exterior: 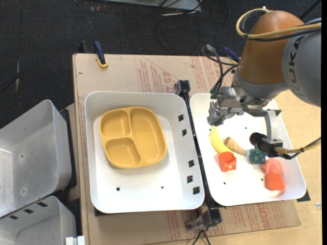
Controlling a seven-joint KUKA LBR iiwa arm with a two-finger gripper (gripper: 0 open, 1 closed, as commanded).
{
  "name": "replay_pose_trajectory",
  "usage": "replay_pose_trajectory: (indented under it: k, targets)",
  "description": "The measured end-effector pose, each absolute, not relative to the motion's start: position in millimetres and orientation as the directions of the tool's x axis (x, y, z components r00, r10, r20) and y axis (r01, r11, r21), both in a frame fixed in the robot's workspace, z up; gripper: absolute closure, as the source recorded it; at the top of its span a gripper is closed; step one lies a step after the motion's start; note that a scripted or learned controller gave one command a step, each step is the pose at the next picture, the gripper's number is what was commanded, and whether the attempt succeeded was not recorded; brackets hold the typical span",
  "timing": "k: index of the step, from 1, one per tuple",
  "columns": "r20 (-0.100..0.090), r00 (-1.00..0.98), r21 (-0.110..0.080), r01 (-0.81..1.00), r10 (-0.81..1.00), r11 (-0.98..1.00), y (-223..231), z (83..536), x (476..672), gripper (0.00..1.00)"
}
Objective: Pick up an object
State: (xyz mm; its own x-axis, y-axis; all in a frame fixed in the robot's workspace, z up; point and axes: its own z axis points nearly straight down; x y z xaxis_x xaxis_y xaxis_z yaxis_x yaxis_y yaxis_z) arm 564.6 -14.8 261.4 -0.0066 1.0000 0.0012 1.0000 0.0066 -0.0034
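Over the cardboard-topped bench, my claw (220,115) hangs above the right bin (294,192); I cannot tell its state. The banana (218,142) lies just below: next, descend.

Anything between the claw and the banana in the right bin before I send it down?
Nothing visible blocks it. The claw hangs just above the top end of the banana. The cone lies against the banana's lower right side, and the red block sits just below it, so both crowd that end.
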Motion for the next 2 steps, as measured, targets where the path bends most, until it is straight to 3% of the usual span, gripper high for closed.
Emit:
replay_pose_trajectory:
  k: [1,2]
  targets:
    - [0.001,-0.006,-0.004,1.000,1.000,0.006,30.3,257.8,547.6,1.00]
    - [0.000,-0.006,-0.004,1.000,1.000,0.006,76.7,240.0,545.8,1.00]
